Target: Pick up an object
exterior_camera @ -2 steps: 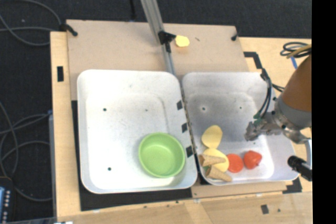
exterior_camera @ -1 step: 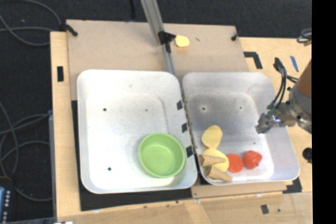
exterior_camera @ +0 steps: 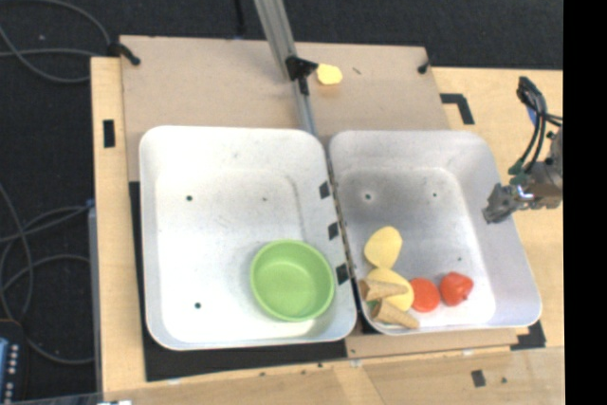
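**Me at right edge, nothing seen in my grip**

Bench (exterior_camera: 218,81) fills most of the frame, tan board on dark floor. Left bin (exterior_camera: 190,175) sits centre-left, right bin (exterior_camera: 446,166) centre-right, the two touching along a middle seam. A grey rail (exterior_camera: 270,5) runs from top centre down at a slant to the seam between the bins.

Green bowl (exterior_camera: 292,279) stands upright in the lower right corner of the left bin, near the seam.

All other bin items are bunched in the lower part of the right bin. Yellow piece (exterior_camera: 383,247) is uppermost of the bunch, lower left of that bin. Just below it, touching, tan wedges (exterior_camera: 389,294) stack toward the bin's bottom rim. Right of the wedges, red item (exterior_camera: 425,296) touches them, and a second red item (exterior_camera: 456,287) lies just beside the first.

Small yellow blob (exterior_camera: 329,75) lies on the board above the bins, just right of the rail's clamp.

My gripper (exterior_camera: 500,203) hangs at the right edge of the frame, over the right bin's right rim, well apart from the bunch. Too small and blurred: cannot tell how wide my jaws stand, and nothing is visible between them.
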`<state>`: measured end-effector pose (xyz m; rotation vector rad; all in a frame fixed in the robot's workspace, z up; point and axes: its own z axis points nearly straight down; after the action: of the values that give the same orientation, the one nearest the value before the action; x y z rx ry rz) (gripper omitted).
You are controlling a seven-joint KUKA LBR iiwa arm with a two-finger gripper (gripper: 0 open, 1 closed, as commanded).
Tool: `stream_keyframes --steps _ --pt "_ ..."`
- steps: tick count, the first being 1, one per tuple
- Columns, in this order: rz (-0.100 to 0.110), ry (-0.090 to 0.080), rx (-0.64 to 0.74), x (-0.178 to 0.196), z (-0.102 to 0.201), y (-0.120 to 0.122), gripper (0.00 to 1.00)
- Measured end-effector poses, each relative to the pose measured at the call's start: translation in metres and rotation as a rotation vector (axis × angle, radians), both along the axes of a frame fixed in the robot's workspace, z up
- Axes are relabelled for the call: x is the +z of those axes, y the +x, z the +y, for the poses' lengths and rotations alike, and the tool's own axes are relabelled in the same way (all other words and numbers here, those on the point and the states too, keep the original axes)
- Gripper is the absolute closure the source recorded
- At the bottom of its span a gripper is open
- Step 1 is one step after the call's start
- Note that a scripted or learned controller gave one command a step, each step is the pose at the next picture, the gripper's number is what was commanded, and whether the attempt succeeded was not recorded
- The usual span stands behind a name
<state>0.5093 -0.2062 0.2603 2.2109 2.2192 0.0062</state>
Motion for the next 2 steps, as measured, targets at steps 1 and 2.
stream_keyframes --steps 1,2 --pt "0.006 0.003 0.001 0.001 0.000 0.001 1.00" --pt "0.007 0.005 0.005 0.005 0.059 0.012 1.00"
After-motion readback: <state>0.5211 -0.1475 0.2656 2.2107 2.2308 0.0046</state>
